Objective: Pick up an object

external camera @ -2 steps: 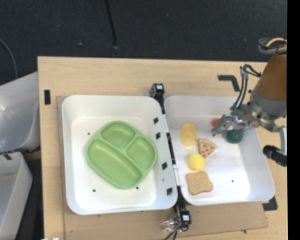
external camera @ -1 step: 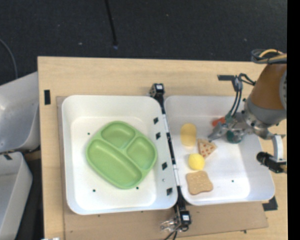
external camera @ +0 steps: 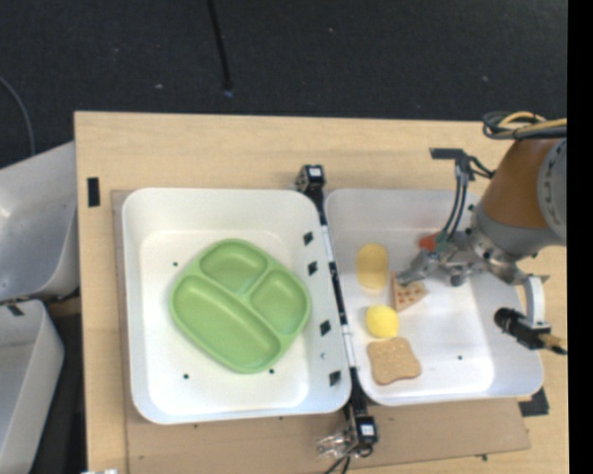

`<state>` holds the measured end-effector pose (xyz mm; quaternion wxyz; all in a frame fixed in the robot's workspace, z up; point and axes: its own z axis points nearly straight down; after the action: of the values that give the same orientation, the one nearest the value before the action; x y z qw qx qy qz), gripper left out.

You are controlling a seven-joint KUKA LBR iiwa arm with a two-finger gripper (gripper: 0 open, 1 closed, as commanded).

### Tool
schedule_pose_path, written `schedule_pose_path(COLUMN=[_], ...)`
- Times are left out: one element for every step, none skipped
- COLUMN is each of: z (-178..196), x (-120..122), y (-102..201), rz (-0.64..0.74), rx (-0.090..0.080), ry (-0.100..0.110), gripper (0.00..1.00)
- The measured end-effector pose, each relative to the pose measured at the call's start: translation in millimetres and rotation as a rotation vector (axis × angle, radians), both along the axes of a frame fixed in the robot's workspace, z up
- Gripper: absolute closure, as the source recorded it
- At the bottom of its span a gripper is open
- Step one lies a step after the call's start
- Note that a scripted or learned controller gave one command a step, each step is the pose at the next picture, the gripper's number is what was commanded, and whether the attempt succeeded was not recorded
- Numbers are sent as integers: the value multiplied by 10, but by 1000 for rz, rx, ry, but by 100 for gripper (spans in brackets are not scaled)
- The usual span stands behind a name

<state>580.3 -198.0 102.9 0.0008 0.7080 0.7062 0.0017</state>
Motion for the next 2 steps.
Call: schedule_pose_path(z=[152, 631], x=[27, 19], y=[-17, -113], rz=[-1, -4], rx=[-3, -4], ry=[-10, -2], gripper=[100, 100])
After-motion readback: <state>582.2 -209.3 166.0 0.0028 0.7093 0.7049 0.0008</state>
